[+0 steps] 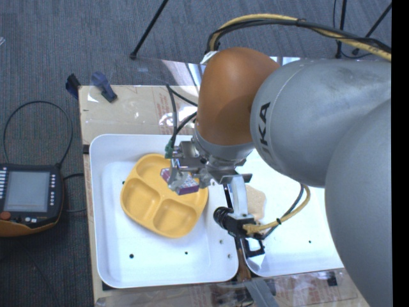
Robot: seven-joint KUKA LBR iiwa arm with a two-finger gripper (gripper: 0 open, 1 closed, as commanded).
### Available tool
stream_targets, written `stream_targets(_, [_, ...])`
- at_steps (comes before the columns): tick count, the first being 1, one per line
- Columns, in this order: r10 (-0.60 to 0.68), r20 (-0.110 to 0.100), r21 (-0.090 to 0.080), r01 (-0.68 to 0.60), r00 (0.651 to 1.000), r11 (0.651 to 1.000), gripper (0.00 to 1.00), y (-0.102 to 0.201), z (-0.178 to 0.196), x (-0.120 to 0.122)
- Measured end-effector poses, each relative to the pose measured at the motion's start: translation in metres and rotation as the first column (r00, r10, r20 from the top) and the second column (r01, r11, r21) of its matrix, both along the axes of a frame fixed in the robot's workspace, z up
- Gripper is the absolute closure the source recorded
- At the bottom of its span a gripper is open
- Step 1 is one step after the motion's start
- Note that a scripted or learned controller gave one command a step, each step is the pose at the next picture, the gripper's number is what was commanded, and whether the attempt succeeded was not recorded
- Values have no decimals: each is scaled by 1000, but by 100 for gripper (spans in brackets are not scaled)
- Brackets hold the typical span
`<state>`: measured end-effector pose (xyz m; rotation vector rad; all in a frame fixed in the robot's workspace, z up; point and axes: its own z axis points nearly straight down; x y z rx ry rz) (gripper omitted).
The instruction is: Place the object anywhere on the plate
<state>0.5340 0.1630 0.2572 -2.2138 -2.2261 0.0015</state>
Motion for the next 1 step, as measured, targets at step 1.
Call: stream_targets(1, [-1,-5,-3,1,1000,1000,0,-2,-3,-1])
